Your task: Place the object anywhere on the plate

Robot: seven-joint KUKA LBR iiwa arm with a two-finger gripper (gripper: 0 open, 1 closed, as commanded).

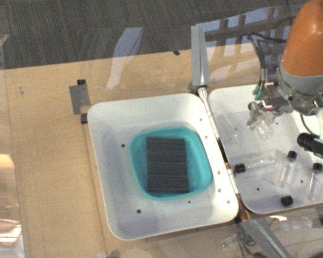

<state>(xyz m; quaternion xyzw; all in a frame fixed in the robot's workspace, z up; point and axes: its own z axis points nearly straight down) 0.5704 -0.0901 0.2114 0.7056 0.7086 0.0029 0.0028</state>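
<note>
— Claw [261, 111] first: where did it sit?

— Over the far part of the right bin [233, 100], near that bin's left wall, at the end of the grey arm [306, 46] with the orange band, which reached in from the right. It was pale and partly see-through against the white floor, so I could not tell whether it was open or closed, nor whether anything sat in it.

— And the thing to be placed?

— A dark grey ridged block [167, 165] lay flat on the teal plate [201, 170], roughly at its middle, its long side running away from the camera with a slight tilt. Teal showed all round it, so it lay wholly within the rim.

— Where was the plate?

— In the left bin [113, 164], about centred, well apart from the claw, with the wall between the two bins lying between them.

— What else was in the right bin?

— Clear vials with black caps. One [255, 165] lay on its side near the left wall, cap towards the wall. Two more [286, 168] [313, 181] sat nearer the front right corner. A small black cap [286, 200] lay alone near the front edge.

— Was any vial touching the claw?

— Not that I could make out; they all lay nearer the camera than it.
</note>
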